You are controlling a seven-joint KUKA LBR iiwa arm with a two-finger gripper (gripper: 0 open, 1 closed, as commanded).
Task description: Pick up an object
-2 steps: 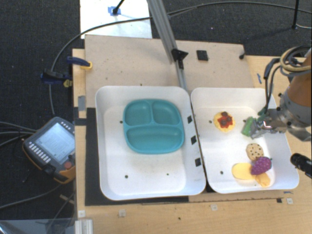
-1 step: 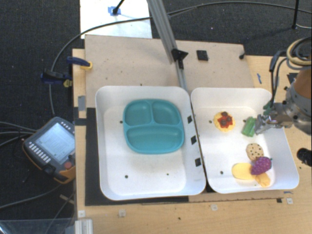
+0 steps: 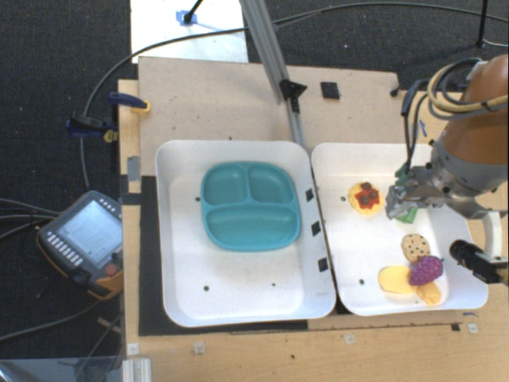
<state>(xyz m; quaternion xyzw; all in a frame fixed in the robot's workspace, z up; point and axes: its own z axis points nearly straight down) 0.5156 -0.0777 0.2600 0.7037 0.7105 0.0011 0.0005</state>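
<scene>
The right bin [image 3: 350, 285] holds a small round pizza toy [image 3: 365, 198] with red topping, a brown cookie [image 3: 413, 247], a purple grape bunch [image 3: 426, 270] and a yellow piece [image 3: 395, 280] under it. My gripper [image 3: 402, 203] hangs over the right bin, just right of the pizza toy and above the cookie. Something greenish shows at its tip, too small to name. The arm's orange band [image 3: 477, 138] rises behind it at the right edge.
The left bin [image 3: 179, 293] carries a teal divided plate [image 3: 250, 205]. A teach pendant [image 3: 83, 241] lies on the floor at left. A metal pole [image 3: 270, 50] slants over the bench's back. A black part [image 3: 475, 261] juts in beside the grapes.
</scene>
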